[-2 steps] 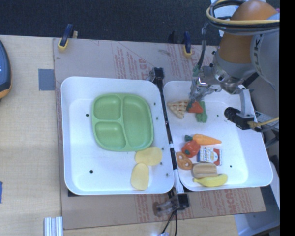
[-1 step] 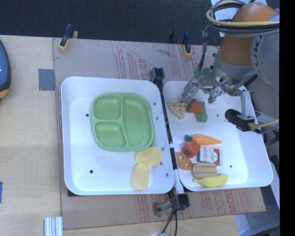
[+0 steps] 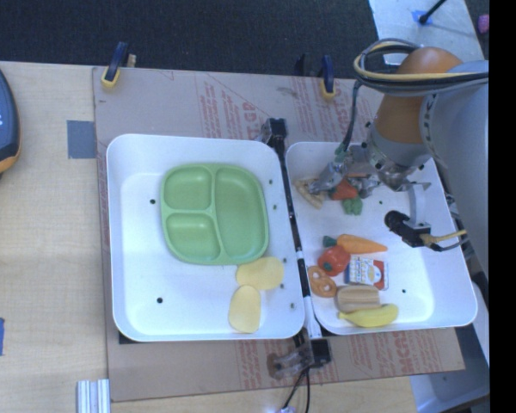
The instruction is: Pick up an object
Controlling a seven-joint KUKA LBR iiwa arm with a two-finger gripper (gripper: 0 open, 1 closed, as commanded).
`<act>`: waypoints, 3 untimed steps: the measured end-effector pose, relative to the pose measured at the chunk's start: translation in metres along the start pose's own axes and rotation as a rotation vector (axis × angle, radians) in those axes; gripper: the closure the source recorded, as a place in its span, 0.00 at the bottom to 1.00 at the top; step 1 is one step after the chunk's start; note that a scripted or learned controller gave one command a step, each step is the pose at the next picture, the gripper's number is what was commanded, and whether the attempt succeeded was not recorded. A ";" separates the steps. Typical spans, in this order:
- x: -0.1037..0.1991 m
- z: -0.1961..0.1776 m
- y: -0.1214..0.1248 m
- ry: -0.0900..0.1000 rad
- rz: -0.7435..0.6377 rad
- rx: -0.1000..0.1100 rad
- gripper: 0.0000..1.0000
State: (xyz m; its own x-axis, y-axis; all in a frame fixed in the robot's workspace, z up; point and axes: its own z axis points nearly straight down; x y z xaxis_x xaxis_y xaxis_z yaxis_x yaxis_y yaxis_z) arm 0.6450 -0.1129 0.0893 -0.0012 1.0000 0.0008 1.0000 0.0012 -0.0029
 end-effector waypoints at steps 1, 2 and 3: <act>-0.014 -0.007 0.014 0.001 -0.002 -0.006 0.00; 0.014 -0.007 0.012 -0.013 -0.003 -0.003 0.00; -0.042 -0.009 -0.005 0.000 0.002 -0.003 0.00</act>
State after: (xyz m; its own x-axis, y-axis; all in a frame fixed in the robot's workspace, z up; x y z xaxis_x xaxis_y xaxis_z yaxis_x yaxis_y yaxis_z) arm 0.6399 -0.1547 0.0985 0.0005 1.0000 0.0004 1.0000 -0.0005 -0.0004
